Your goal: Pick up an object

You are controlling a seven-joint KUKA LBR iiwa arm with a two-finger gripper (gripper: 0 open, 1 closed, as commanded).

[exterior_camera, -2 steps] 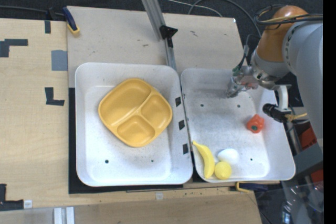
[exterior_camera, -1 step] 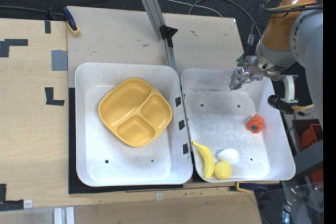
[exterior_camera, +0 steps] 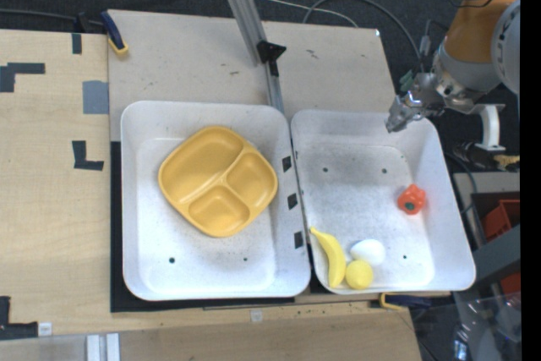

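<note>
We see the gripper [exterior_camera: 399, 121] over the right bin's [exterior_camera: 439, 173] far corner, away from the tomato [exterior_camera: 412, 199], its grasp unclear.

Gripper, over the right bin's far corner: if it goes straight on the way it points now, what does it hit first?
Probably the right bin itself: the gripper points down and left at its bare floor near the far rim. The orange toy lies off that line. Depth is unclear.

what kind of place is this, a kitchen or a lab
Most likely a robotics lab bench: a robot arm reaches over two white bins, toy food such as a banana lies in one, and cables trail across the bench.
</note>
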